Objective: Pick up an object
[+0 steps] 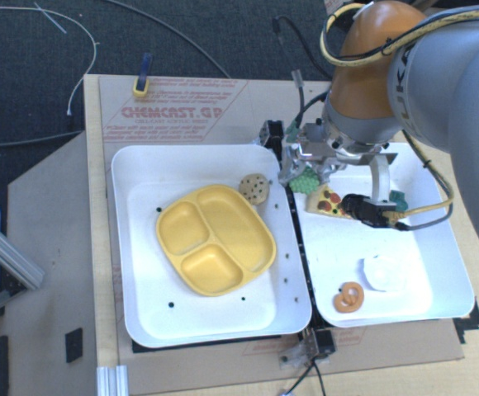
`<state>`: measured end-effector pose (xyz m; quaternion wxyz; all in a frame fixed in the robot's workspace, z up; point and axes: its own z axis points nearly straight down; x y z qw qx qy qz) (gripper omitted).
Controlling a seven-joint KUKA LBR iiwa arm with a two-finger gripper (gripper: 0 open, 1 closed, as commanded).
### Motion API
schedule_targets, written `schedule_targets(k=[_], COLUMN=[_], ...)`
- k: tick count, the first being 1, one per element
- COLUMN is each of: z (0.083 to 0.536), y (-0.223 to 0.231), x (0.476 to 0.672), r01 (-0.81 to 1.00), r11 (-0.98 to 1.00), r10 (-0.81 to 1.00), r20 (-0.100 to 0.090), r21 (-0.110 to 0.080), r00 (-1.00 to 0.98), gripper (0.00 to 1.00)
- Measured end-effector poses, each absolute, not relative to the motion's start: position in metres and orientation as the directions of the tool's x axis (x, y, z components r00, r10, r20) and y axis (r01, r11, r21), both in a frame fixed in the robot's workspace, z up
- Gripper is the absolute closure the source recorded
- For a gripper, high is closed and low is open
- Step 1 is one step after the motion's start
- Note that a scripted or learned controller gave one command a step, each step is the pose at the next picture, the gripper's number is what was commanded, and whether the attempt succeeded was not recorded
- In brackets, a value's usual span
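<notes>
Your gripper (326, 165) sits low over the right bin's (438, 304) far left corner; whether it is open or closed cannot be told. A pizza slice (327, 201) lies just beneath it, touching a green item (304, 181). Nearer you, well apart, rest a white disc (383, 272) and a doughnut (349, 297). Leftward, the left bin (132, 221) holds a yellow divided tray (215, 238) and a cookie (254, 188).

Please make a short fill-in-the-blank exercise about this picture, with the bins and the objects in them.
1. The yellow divided tray lies in the ____ bin.
2. The cookie sits beside the tray's ____ corner.
3. The pizza slice lies in the ____ bin.
4. The tray has ____ compartments.

Missing words: left; upper right; right; three
</notes>
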<state>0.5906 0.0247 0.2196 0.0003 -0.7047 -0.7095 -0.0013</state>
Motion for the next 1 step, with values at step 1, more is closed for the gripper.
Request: schedule_targets(k=[1], z=[0.2173], y=[0.0697], x=[0.6077], r01=[1.0], r11=[0.006], r10=[1.0], r20=[0.002], r21=[0.002], r00=[-0.006], gripper=[1.0])
